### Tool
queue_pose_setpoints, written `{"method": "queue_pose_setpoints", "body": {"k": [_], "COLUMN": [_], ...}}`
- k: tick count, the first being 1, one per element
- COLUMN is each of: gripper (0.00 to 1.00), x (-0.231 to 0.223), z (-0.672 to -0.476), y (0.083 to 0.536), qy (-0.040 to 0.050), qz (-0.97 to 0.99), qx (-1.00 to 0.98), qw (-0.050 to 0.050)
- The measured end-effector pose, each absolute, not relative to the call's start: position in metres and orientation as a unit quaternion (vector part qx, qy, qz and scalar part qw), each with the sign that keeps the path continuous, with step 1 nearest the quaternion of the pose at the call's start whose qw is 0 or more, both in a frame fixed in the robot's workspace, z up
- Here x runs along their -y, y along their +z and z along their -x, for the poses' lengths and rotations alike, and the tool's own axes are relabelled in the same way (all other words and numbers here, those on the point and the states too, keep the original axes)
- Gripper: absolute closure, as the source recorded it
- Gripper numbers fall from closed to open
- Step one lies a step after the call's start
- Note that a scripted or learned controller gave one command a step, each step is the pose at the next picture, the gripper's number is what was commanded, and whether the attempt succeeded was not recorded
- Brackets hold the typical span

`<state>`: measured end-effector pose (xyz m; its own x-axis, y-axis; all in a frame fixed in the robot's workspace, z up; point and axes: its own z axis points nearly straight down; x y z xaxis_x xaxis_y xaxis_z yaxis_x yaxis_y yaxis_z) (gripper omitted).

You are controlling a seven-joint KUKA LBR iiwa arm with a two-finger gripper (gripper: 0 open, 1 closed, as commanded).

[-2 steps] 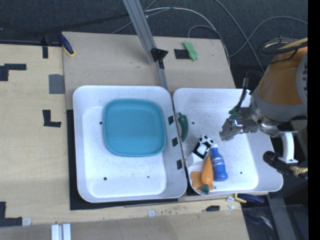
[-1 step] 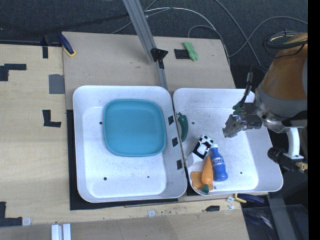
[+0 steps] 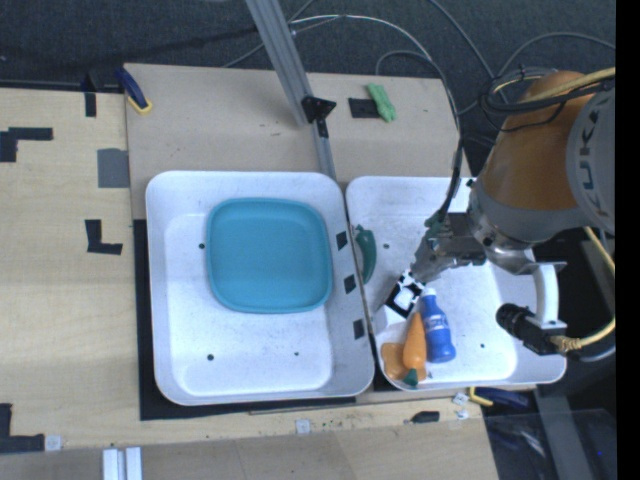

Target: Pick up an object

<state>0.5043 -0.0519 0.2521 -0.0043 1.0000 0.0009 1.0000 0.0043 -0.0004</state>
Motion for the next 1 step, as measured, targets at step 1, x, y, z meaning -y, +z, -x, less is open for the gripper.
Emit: {"method": "queue_pose_setpoints", "body": {"k": [1], "gripper": [1.0], "x": [0.005], "z": [-0.5053], "y": [0.2374], "qy": [0.0004], "qz": [0.706], "qx": [0.708], "qw": [0.001]}}
